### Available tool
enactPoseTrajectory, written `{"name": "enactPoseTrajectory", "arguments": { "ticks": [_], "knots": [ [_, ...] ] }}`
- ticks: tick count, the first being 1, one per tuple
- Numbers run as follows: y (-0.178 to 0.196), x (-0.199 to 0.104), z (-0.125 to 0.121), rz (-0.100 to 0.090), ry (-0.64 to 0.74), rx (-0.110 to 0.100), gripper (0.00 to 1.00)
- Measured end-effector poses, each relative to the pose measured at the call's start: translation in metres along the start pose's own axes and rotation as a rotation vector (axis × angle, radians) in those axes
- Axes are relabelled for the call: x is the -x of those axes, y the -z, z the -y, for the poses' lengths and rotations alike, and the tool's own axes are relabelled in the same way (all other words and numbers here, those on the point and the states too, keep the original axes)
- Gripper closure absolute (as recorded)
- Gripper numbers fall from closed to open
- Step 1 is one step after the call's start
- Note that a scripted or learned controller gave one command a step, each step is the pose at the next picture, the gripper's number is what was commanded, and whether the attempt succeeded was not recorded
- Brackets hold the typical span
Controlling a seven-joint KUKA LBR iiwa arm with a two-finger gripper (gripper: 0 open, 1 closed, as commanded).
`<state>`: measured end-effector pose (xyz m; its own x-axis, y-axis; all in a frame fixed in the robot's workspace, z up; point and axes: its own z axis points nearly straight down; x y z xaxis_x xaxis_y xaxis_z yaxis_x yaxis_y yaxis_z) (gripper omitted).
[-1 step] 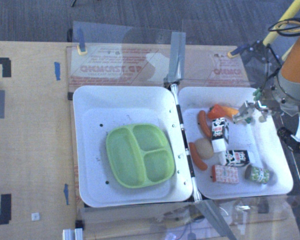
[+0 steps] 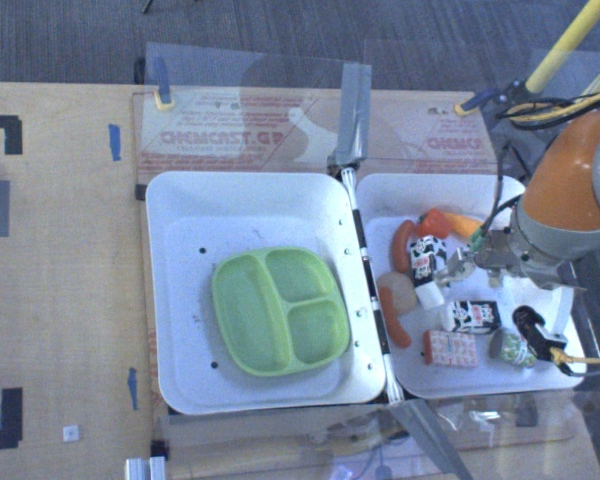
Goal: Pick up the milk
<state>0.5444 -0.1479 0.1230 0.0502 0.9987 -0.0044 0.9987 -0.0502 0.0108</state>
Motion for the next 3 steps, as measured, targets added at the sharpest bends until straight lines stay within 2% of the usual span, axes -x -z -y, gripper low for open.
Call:
{"name": "enactPoseTrajectory", "arguments": {
  "ticks": [1,2,3],
  "knots": [
    [-0.015,-0.01,0.049,0.014,0.002,0.05,0.0],
    [-0.029,0.007,0.057,0.004,0.122,0.016,0.0],
    [-0.021,0.001,0.055,-0.004,0.13,0.016,1.0]
  ]
}}
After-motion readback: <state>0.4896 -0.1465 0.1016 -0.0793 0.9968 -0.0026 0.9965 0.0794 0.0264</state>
